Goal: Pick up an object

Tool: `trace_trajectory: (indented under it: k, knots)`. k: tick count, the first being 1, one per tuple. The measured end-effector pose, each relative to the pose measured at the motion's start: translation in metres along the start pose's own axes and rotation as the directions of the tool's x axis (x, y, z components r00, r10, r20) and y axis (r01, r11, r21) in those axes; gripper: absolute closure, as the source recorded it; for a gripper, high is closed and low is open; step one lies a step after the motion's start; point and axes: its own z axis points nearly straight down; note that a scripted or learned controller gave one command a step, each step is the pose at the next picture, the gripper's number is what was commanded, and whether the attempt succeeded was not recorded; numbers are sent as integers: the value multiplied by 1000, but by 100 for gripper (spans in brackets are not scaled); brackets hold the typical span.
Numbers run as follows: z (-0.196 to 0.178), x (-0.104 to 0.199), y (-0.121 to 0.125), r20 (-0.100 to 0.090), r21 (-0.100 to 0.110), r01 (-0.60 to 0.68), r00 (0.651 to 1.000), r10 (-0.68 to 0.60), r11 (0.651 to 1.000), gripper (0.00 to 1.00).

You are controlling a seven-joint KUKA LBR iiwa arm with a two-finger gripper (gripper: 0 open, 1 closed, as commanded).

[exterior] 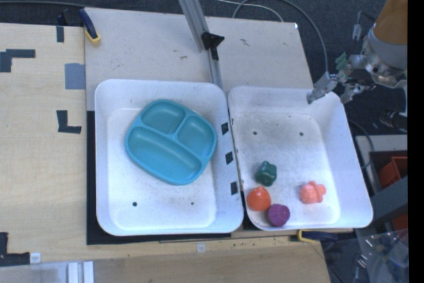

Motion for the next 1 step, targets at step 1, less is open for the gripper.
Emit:
trace_trajectory:
  k: [1]
  knots:
    - [0,0,0,0,0,0,1000,0,1000,0]
